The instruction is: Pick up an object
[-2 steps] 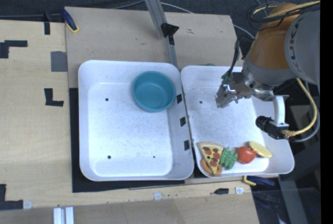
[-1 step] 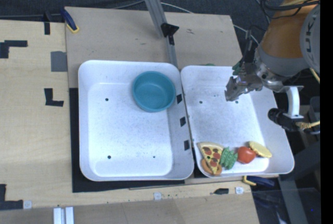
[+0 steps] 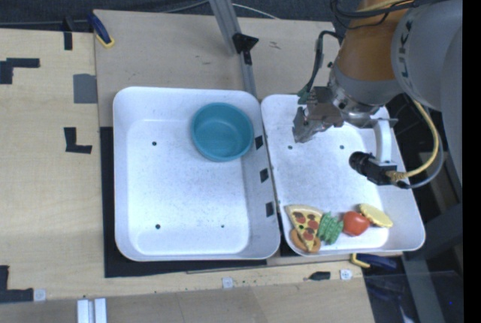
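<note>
My gripper [image 3: 302,131] hangs over the back left part of the right bin [image 3: 338,171], above bare floor. Nothing shows between its fingertips. A blue bowl [image 3: 221,131] sits upright at the back of the left bin [image 3: 158,186], well to the gripper's left. Along the right bin's front edge lie a pizza slice [image 3: 304,227], a green leafy piece [image 3: 329,227], a red tomato [image 3: 355,223] and a yellow piece [image 3: 375,215], all well in front of the gripper.
A grey metal pole [image 3: 222,2] slants down to the rim between the bins. A black cable fitting [image 3: 373,167] hangs off the wrist over the right bin. The tan bench [image 3: 45,164] spreads to the left.
</note>
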`<control>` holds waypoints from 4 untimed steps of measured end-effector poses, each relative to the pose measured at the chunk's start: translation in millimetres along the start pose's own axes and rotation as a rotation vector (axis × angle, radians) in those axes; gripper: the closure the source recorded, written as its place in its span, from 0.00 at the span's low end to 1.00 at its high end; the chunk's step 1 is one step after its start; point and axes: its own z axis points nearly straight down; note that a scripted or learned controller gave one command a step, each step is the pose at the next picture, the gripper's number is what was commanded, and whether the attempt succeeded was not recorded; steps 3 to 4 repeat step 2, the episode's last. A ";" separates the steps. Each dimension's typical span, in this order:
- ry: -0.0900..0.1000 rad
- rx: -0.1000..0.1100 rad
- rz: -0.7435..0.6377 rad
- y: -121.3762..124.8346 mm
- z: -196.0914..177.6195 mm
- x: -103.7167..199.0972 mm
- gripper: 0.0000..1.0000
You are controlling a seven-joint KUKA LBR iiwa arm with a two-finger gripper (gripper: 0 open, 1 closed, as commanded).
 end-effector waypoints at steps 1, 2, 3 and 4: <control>0.000 -0.001 0.000 18.6 -5.0 47.2 1.00; 0.000 -0.001 0.000 27.5 -6.9 93.8 1.00; 0.000 -0.001 0.000 27.5 -6.9 93.8 1.00; 0.000 -0.001 0.000 27.5 -6.9 93.8 1.00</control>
